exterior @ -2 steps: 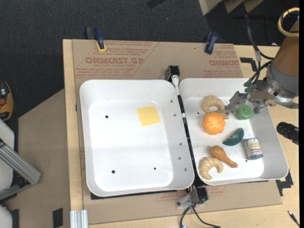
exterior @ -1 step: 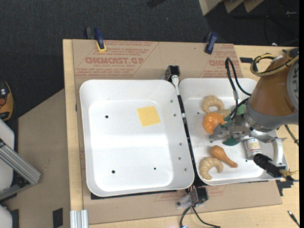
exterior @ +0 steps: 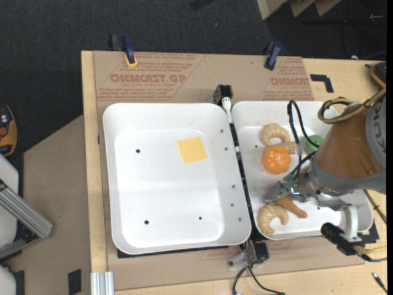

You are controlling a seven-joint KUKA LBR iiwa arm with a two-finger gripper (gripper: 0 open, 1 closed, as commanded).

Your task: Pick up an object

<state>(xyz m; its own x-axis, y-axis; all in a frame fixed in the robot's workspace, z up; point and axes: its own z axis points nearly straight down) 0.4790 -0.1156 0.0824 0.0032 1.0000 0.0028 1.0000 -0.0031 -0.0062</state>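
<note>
My gripper (exterior: 287,190) reaches down into the right bin (exterior: 245,118), under the arm's orange band (exterior: 347,146). It sits just above a small orange stick-shaped piece (exterior: 295,208) and just below an orange fruit (exterior: 276,158). One pale croissant (exterior: 274,133) lies at the back of this bin. A second croissant (exterior: 272,217) lies at the front, close to the gripper's left. A green object (exterior: 315,142) peeks out beside the arm, partly hidden. A yellow square slice (exterior: 192,150) lies flat in the left bin (exterior: 116,183).
A black divider strip (exterior: 238,165) runs between the two bins. Black cables (exterior: 295,125) loop over the right bin's back. Blue clamps (exterior: 129,49) (exterior: 272,54) hold the cardboard base at the far edge.
</note>
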